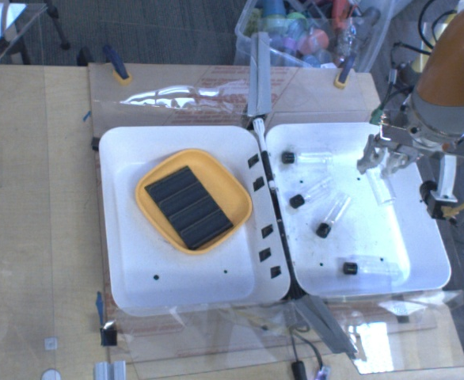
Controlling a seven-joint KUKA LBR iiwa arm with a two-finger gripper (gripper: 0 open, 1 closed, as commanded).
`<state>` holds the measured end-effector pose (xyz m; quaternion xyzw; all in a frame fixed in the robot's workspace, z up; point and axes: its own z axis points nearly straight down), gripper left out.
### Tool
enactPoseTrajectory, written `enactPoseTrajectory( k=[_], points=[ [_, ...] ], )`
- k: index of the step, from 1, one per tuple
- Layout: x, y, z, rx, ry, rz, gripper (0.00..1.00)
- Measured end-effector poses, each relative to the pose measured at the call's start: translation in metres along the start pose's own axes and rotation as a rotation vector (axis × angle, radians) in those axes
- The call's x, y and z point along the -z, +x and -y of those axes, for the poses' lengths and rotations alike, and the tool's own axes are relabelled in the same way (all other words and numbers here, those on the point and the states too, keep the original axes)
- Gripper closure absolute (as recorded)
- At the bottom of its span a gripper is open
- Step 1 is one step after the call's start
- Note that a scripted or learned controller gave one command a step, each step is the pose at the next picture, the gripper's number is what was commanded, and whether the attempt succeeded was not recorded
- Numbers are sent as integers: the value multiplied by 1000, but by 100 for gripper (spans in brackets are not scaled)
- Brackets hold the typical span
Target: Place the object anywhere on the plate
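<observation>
Already, ribbed black slab [190, 206] rests on rounded-square yellow plate [154, 180]

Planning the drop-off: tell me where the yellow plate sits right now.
The yellow plate lies in the left bin, toward its upper middle, with a black ridged block resting on it.

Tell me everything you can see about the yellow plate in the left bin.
The plate is yellow-orange, squarish with rounded corners and a raised rim; it looks like plastic. It lies flat on the floor of the left bin, turned at an angle to the bin's walls. A dark ribbed rectangular pad rests on it, covering most of its middle. Nothing else touches it.
</observation>
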<state>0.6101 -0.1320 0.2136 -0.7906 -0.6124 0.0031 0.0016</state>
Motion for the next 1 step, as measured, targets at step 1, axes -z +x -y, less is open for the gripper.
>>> enactPoseTrajectory(
  k=[1],
  points=[
    [0,0,0,0,0,0,0]
  ],
)
